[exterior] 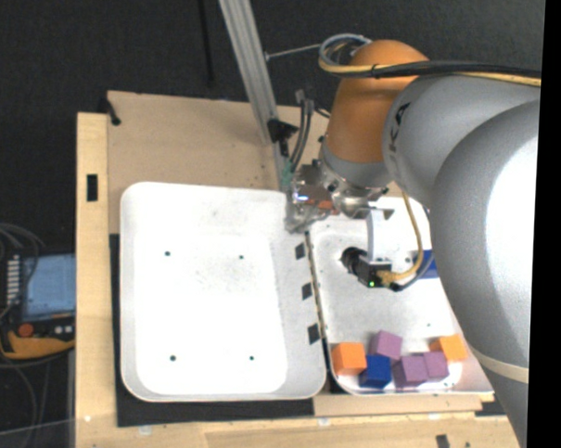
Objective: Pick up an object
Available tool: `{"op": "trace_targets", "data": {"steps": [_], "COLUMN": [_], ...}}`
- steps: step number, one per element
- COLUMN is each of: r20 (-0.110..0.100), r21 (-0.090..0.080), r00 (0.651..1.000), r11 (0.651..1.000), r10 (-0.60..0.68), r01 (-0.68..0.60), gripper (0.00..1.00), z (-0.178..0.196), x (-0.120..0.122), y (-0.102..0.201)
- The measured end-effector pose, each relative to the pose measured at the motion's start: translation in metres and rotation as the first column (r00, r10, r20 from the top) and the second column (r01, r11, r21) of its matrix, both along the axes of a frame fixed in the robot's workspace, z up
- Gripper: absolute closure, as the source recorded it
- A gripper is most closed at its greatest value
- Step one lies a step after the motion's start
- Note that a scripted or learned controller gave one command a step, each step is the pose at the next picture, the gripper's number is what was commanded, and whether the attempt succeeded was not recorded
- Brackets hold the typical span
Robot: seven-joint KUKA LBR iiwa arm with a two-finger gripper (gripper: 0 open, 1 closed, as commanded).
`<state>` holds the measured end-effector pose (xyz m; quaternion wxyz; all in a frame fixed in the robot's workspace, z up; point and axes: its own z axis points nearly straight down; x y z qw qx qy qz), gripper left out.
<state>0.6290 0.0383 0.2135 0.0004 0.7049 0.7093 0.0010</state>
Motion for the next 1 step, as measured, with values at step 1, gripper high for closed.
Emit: {"op": "trace_targets", "data": {"steps": [1], "r20": [0.002], "r21": [0.001], "r00": [1.0], "r11": [1.0], "r10": [0.001], "r01": [-0.001], "gripper": [1.0], "z": [0.0112], "x": [0.0257], "y": [0.0467]}}
